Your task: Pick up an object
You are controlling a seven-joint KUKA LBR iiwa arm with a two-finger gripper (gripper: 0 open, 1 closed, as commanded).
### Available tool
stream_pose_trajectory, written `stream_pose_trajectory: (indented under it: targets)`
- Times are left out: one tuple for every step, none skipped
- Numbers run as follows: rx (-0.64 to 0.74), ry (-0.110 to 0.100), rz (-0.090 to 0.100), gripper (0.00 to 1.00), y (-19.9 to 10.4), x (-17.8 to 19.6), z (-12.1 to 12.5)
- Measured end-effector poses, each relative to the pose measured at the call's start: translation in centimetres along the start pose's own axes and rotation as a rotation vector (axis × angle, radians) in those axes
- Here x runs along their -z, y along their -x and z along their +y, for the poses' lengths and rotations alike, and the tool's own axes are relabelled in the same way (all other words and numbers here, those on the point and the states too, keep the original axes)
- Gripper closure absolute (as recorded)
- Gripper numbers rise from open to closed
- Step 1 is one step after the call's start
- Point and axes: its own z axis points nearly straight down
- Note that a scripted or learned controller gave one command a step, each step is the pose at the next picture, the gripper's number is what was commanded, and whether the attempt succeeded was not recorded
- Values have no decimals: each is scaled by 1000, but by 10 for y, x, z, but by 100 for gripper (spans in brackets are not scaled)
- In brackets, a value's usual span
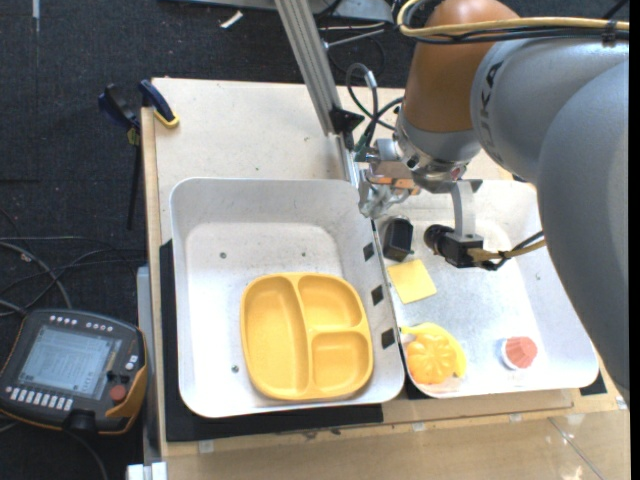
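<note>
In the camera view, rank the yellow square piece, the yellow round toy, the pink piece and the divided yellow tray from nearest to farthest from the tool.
From the tool:
1. Yellow square piece, just below it, right bin.
2. Yellow round toy, right bin's near-left corner.
3. Divided yellow tray in the left bin and pink piece, near right: too close to call.

Dark carpet floor strewn with black cables, pale wooden bench, control pad laid beside it

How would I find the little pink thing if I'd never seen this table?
Look in the right bin. Follow its front edge toward the right corner; the small pink round piece lies there, apart from the yellow flower-shaped piece. It's the only pink thing.
</note>
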Motion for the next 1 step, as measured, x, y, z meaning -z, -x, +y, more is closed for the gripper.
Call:
stream_pose_trajectory:
  targets:
    - [-1,3,1,100,-50,12,15]
